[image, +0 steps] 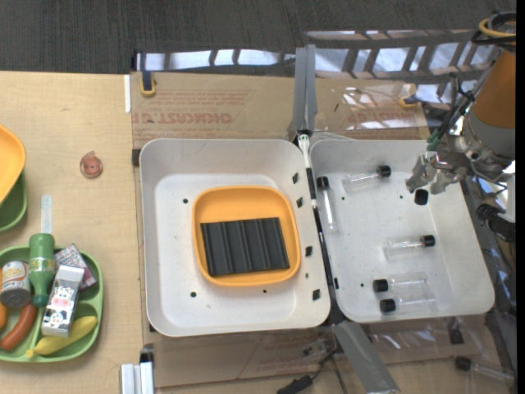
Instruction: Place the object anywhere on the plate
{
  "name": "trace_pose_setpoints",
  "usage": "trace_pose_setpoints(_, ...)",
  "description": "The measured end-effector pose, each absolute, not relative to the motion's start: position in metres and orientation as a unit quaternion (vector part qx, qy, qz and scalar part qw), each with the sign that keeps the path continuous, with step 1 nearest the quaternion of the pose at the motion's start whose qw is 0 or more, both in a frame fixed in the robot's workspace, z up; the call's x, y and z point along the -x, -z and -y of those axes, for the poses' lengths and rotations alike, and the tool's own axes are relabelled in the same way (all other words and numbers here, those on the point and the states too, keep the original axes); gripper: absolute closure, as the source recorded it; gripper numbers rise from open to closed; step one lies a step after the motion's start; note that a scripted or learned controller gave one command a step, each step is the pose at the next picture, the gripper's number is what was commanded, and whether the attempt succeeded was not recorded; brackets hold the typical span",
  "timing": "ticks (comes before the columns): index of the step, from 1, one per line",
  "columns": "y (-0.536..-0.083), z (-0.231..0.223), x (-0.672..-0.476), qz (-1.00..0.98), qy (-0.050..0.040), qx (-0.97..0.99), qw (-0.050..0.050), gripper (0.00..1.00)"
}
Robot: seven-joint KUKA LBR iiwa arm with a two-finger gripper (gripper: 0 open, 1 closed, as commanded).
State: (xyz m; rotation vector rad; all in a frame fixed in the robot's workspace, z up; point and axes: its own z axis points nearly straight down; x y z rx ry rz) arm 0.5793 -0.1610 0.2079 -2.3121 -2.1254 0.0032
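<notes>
Camera view recorded the gripper [426, 184] above the right bin's [467, 298] upper right area, fingers clamped on a clear vial with a black cap [422, 195]. Similar vials [410, 243] lay on that bin's floor. In the left bin [164, 302], the orange plate [246, 202] carried a dark ribbed block [246, 246].

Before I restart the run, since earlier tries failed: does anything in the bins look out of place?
Nothing looks spilled or broken. The orange plate sits flat in the left bin, already carrying a dark ribbed block. Clear vials with black caps lie scattered on their sides in the right bin. The gripper hovers there.
</notes>
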Motion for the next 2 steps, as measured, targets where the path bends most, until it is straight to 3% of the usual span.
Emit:
trace_pose_setpoints(1, -0.1998, 0.1873, -0.6464, 0.725, -0.0012, 0.688, 0.000, 1.00)
trace_pose_setpoints(2, -0.2000, 0.1869, -0.6466, 0.726, -0.0010, 0.688, 0.000, 0.00)
